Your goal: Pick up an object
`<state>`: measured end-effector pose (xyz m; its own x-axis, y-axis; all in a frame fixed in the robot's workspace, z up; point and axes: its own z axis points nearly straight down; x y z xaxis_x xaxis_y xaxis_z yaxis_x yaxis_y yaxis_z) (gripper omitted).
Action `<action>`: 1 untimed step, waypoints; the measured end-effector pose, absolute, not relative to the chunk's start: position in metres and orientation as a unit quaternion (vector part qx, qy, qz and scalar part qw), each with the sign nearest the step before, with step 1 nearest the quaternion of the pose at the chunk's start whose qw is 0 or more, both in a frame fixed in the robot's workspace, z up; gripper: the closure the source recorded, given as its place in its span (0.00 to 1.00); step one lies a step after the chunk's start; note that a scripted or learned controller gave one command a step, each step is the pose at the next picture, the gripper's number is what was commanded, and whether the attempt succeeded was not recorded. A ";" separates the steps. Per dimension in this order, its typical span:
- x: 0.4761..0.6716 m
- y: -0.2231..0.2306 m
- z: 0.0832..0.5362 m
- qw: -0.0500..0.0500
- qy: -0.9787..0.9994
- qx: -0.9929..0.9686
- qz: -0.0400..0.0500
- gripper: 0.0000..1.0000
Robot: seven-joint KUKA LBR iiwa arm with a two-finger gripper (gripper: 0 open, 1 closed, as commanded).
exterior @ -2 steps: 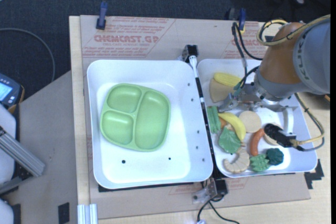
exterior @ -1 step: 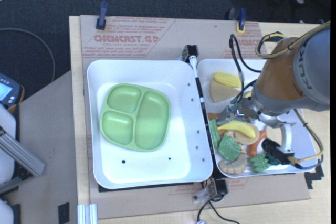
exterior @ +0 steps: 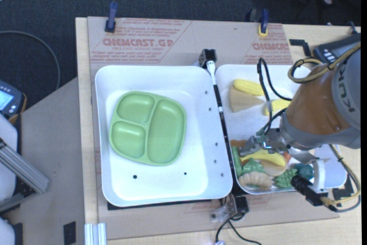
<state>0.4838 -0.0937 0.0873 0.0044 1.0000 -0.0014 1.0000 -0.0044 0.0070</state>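
Bench, two white bins, one arm; items listed from the near edge back. Near edge of the right bin (exterior: 339, 179): a heap of toy food, comprising a pale ridged piece (exterior: 256, 181) at the front, green leafy pieces (exterior: 285, 179) beside it, an orange piece (exterior: 250, 168) and a yellow banana-like piece (exterior: 265, 158) just above. Gripper (exterior: 256, 145): at the end of the grey and orange arm (exterior: 318, 109), which enters from the right; it sits low over the heap, right at the yellow piece. Finger position cannot be told, and no item can be seen held. Left bin (exterior: 166, 189): one green divided plate (exterior: 148, 127) with three compartments, lying flat left of centre. Far part of the right bin: a corn cob (exterior: 248, 88) above a cream wedge (exterior: 245, 101), the two touching, well apart from the heap. Far edge of the bench: brown board (exterior: 143, 40) with red print, held by two clamps (exterior: 110, 16).
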 end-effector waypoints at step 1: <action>0.486 -0.092 0.097 0.003 0.706 0.708 0.003 1.00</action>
<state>0.4855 -0.0924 0.0974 0.0017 1.0000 -0.0004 1.0000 -0.0017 0.0091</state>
